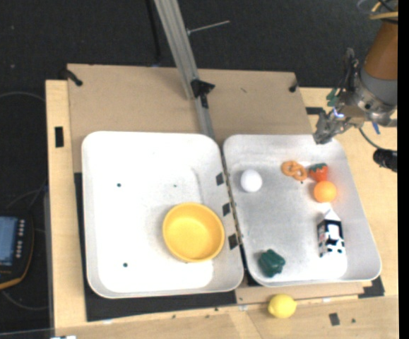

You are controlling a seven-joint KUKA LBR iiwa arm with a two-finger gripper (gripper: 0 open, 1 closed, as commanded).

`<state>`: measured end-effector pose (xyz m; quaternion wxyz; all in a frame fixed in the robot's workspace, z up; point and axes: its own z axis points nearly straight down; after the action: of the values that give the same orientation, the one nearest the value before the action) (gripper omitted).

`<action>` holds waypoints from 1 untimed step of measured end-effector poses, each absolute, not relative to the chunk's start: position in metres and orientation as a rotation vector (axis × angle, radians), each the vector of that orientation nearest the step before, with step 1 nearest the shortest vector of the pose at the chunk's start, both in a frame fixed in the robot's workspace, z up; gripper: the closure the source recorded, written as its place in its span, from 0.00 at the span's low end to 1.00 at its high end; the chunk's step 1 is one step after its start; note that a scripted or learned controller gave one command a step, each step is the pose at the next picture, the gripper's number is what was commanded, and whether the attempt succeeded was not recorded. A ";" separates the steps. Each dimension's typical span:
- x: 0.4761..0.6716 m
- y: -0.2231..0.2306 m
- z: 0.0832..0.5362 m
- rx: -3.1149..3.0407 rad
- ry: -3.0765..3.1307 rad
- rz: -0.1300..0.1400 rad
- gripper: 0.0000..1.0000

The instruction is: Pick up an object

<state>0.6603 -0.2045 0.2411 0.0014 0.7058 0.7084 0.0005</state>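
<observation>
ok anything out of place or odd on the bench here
One thing: a yellow lemon lies on the bench just outside the right bin, below its near edge, while the other small items sit inside that bin. The yellow bowl stands upright in the left bin.

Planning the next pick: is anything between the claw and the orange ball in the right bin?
Partly. The claw hangs over the bin's far right corner; a small orange-and-red toy lies just beside the straight path to the orange ball.
</observation>
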 end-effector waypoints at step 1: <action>0.661 -0.206 0.277 2.214 2.225 0.001 1.00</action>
<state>0.6607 -0.2057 0.2773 0.0012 0.7054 0.7088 0.0003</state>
